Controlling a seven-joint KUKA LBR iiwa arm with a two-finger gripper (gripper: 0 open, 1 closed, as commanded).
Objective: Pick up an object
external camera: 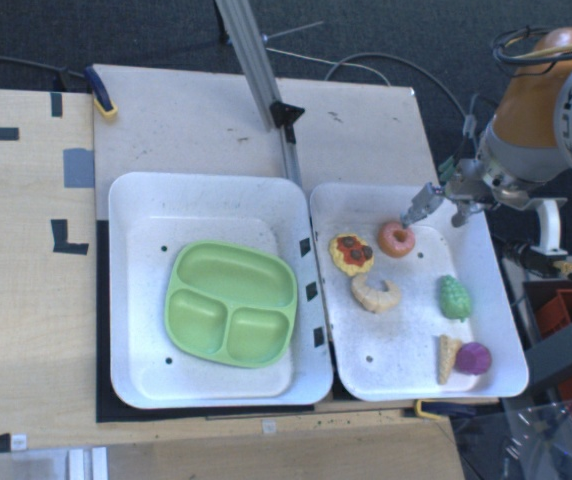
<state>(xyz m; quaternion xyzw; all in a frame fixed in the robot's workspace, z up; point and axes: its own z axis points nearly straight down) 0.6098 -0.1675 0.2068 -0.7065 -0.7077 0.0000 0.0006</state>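
Reaching in from the right, the hand (418, 211) hangs just above the pink doughnut (397, 239) in the right bin (496, 298); whether it is apart or together I cannot tell. A good grasp likely means centring over the doughnut, clear of the pizza toy (351, 253).

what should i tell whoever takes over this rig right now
End effector: low at the back of the right bin, right by the pink donut; finger state unclear, no grasp visible.
Also in the right bin: small pizza, beige bitten donut, green piece, purple ice cream cone.
Left bin: green divided plate.
Done: nothing lifted.
Left: grasp and lift one object, likely the pink donut.
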